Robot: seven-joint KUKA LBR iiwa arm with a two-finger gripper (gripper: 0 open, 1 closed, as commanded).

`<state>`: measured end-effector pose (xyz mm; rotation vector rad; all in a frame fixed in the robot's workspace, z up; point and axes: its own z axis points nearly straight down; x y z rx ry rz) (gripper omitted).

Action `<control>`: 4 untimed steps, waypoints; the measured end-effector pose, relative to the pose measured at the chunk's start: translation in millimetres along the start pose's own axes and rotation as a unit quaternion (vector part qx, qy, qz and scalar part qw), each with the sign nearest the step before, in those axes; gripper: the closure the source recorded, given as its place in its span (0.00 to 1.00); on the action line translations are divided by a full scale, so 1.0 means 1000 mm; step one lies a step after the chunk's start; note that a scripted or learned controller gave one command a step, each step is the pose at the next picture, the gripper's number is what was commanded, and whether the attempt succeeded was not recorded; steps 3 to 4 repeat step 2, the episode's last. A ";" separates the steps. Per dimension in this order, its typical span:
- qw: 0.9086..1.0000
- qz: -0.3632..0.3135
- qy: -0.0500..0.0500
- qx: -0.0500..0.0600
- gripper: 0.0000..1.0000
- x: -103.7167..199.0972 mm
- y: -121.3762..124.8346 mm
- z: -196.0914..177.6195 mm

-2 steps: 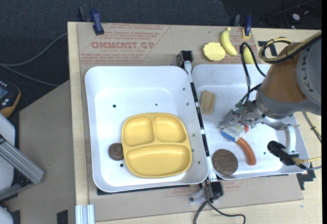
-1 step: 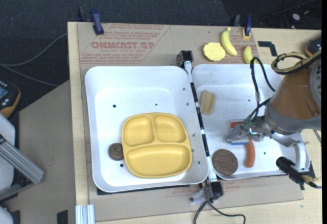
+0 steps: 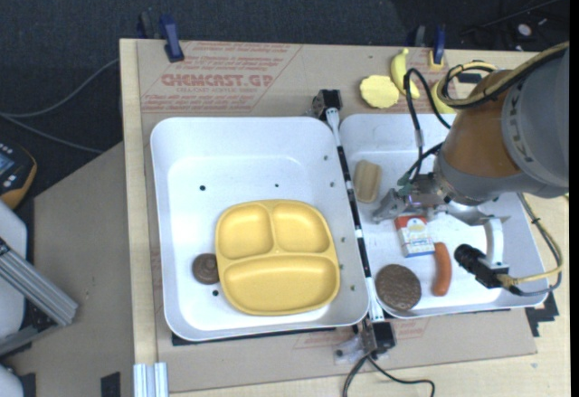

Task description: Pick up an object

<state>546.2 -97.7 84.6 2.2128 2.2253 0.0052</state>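
- We saw the gripper (image 3: 404, 203) low in the right white bin (image 3: 384, 128), above the small red-and-white carton (image 3: 415, 235); its jaws' state we couldn't tell.
- Open floor lay along that bin's far edge.

Both white bins (image 3: 181, 169) look like smooth, glossy plastic, the yellow divided tray (image 3: 274, 257) a softer-sheened plastic, and the tabletop (image 3: 226, 79) beneath is matt, pale wood with red print.
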 end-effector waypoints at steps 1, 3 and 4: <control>1.000 0.003 -0.001 0.001 1.00 -0.003 -0.002 -0.010; 1.000 -0.001 0.001 -0.004 1.00 0.061 0.025 -0.106; 1.000 -0.001 0.001 -0.004 1.00 0.061 0.025 -0.106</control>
